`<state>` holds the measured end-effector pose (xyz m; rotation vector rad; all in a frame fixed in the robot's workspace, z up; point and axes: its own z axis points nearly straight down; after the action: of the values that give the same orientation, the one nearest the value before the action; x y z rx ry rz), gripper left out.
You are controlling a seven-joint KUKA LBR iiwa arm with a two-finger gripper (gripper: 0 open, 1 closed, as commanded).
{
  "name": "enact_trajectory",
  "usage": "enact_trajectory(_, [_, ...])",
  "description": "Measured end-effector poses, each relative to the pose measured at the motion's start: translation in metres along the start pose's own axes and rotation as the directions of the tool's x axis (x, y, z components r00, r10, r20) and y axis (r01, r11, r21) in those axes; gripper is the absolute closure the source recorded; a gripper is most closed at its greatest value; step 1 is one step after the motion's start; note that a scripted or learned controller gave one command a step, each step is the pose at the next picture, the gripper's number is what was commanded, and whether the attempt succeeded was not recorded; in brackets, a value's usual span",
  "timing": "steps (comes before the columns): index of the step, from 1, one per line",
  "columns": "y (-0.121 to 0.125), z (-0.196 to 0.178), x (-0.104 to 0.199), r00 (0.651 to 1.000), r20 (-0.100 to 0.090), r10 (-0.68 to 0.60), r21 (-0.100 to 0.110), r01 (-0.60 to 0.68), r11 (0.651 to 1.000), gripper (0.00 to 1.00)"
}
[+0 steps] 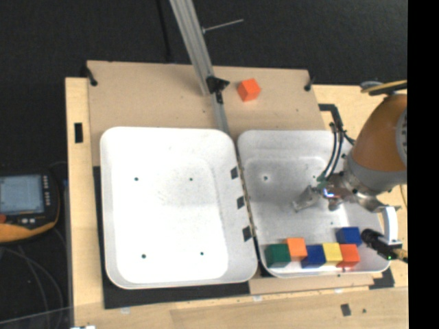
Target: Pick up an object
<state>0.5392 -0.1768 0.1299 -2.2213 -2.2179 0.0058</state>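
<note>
The end effector (306, 201) hangs low inside the right bin (274, 149), near its middle; whether it is spread or closed I cannot tell. Along that bin's front wall sits a row of blocks: green block (277, 254), orange block (296, 247), blue block (314, 255), yellow block (332, 252), with further orange and blue ones at the right end. Another orange cube (248, 90) lies near the table's (151, 94) back edge. The left bin (168, 204) sits alongside.

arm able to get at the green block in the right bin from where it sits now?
Probably yes. The green block sits at the left end of the row along the right bin's near wall, with bare floor between it and the gripper. The wall and the adjoining orange block leave little finger room.
</note>
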Motion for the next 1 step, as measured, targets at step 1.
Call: enact_trajectory(1, [0.0035,0.0329,-0.0017,1.0,0.002,0.002,-0.007,-0.002,1.0,0.0])
